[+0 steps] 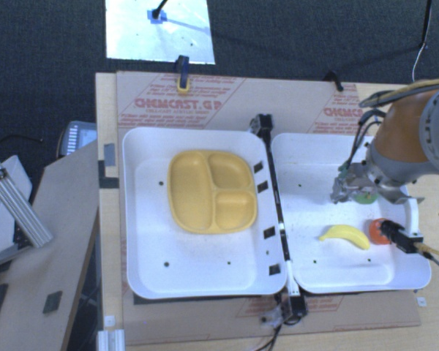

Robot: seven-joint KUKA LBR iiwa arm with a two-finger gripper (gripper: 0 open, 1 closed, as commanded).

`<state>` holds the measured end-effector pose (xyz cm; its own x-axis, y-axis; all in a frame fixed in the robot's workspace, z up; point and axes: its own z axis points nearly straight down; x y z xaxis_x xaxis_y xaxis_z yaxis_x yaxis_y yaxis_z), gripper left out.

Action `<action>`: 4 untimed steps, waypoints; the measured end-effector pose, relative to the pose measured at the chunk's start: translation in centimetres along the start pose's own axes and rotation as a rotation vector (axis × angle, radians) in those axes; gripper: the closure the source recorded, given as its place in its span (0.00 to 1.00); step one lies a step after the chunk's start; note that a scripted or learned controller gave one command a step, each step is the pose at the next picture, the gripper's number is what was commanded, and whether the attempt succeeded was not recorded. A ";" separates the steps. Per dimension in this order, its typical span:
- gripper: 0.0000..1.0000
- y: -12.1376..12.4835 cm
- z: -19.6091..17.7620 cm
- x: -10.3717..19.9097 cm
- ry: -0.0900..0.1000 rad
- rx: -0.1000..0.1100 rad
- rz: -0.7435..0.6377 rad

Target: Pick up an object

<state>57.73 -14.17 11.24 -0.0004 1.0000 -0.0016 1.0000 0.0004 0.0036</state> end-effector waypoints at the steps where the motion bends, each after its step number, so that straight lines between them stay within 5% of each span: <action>1: 1.00 0.9 -6.2 -0.3 -0.001 -0.005 -0.003; 3: 1.00 2.0 -16.1 -0.1 -0.001 -0.005 -0.005; 4: 1.00 3.1 -15.9 4.6 0.003 0.000 -0.009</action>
<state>60.78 -9.59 27.19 -0.0093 1.0000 0.0009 0.9999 0.0093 0.0041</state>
